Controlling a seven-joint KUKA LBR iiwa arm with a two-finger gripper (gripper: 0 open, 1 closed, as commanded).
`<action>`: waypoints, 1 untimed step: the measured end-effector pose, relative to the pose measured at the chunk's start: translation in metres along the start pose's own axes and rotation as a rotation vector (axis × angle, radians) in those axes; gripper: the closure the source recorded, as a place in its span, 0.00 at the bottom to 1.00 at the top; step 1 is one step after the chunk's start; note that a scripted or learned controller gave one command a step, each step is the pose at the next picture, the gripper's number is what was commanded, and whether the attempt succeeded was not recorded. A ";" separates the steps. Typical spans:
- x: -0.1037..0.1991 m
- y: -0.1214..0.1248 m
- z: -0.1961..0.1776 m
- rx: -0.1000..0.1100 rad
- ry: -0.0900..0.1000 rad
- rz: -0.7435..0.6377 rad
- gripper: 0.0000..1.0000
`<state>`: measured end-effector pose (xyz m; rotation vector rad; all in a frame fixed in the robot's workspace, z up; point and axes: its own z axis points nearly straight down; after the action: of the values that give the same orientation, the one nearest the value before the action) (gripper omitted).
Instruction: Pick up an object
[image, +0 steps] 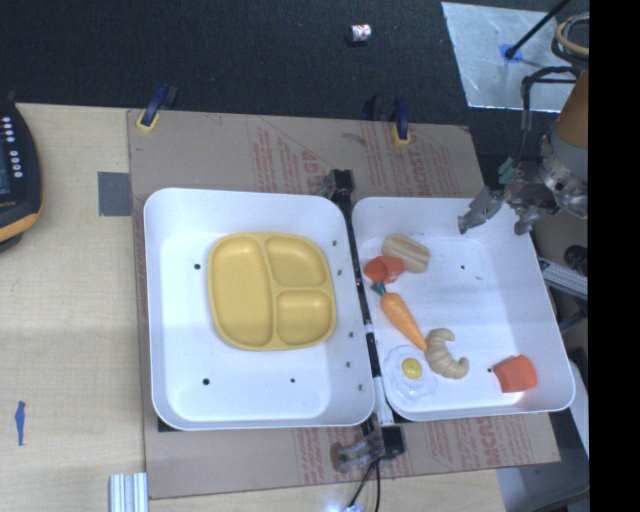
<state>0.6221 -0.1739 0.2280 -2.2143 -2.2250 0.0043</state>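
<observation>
Overhead, two shallow white bins sit side by side on a sheet of cardboard (300, 135) laid on the table (70, 330). Inside the left bin (175, 390) a yellow divided plate (271, 290) lies flat near the middle, with three compartments showing. Inside the right bin (500, 300) are several toy foods: a tan bread roll (406, 252) near the upper left, a red tomato piece (383, 268) touching its lower left side, an orange carrot (402, 317) lying at a slant just below the tomato, a beige croissant-like piece (445, 354) beside the carrot's lower end, a fried egg (410, 370) just beside that piece in the lower left corner, and an orange-red block (516, 373) well apart near the lower right rim. At the right, the gripper (497, 212) hangs over the upper right corner of the right bin, well apart from every toy; its fingers stand spread wide with nothing between them. One finger (478, 213) points down and left over the bin's rim. Blue clamps (401, 122) grip the cardboard's far edge.
</observation>
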 end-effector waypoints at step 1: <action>0.082 -0.055 0.081 0.011 0.004 -0.005 0.00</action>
<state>0.5662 -0.0917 0.1476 -2.2012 -2.2234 0.0114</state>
